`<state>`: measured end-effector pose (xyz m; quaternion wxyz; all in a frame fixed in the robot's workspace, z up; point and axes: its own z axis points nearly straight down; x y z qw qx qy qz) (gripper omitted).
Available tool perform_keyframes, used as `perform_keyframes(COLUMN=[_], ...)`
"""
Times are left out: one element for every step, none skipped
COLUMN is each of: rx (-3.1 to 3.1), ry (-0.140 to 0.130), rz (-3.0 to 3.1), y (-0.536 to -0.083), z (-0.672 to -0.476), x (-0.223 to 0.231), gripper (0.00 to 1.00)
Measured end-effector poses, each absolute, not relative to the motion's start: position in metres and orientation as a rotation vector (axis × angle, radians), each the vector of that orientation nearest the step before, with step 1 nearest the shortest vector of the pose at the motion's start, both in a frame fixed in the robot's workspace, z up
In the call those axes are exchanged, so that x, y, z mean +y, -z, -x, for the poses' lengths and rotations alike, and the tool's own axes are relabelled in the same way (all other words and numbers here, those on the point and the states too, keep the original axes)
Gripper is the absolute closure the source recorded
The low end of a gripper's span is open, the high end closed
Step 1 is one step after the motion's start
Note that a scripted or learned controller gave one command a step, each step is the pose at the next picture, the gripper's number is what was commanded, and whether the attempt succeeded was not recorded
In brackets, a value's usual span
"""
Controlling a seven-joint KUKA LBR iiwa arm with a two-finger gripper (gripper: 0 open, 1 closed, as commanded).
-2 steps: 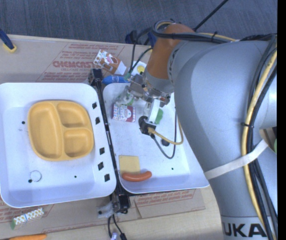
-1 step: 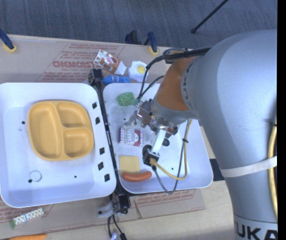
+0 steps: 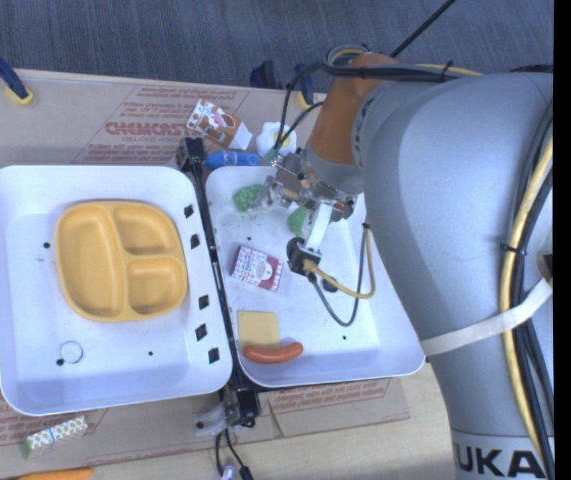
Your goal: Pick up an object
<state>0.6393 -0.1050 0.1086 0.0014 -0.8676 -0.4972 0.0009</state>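
My gripper (image 3: 277,186) hangs over the far end of the right bin (image 3: 390,338), with the grey arm coming in from the right. Just left of it and partly under it lies a green object (image 3: 247,197). Nearer the middle of that bin is a red and white packet (image 3: 257,267). A yellow square slice (image 3: 258,326) and a reddish sausage (image 3: 272,351) rest by the front wall. Nothing shows between the gripper and these things that tells of a hold.
The left bin (image 3: 15,268) holds a yellow divided tray (image 3: 120,259). Behind the bins on the cardboard lie a snack packet (image 3: 211,121), a blue item (image 3: 233,158) and a white item (image 3: 271,136). A small wrapper (image 3: 55,434) lies at the front left.
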Motion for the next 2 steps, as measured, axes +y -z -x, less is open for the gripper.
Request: perform_keyframes(rx=[-2.168,-2.171], ry=[-0.002,-0.002], rz=[2.273,2.269], y=[-0.092,-0.102], z=[-0.657,-0.657], x=[-0.150,-0.149], gripper=[0.00,1.00])
